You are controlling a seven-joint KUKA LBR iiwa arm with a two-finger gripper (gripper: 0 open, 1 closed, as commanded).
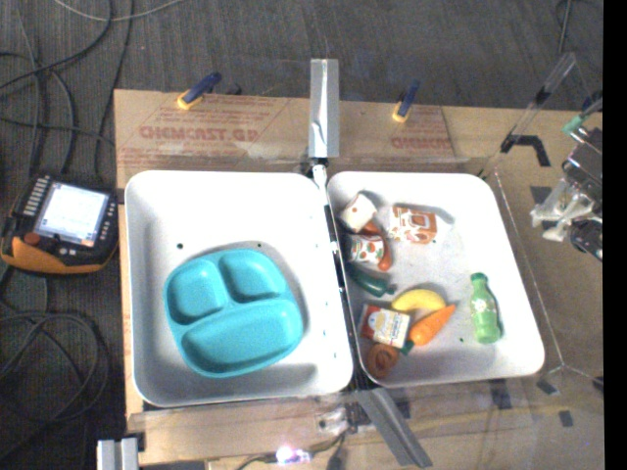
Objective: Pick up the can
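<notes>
We see the can (pixel 369 251), red and white, lying in the right bin (pixel 509 355) hard against the divider, with a small white box (pixel 358 211) above it, a carton (pixel 414 224) to its right and a dark green piece (pixel 372 284) just below. Our claw (pixel 566 207) sits at the right edge, outside the bin and well apart from the can; we cannot tell how it is set. We judge the crowding the main hazard: a descent could catch the bin wall or nudge a neighbour, and the rounded can could roll away. The blue divided plate (pixel 235 306) in the left bin is no concern.
</notes>
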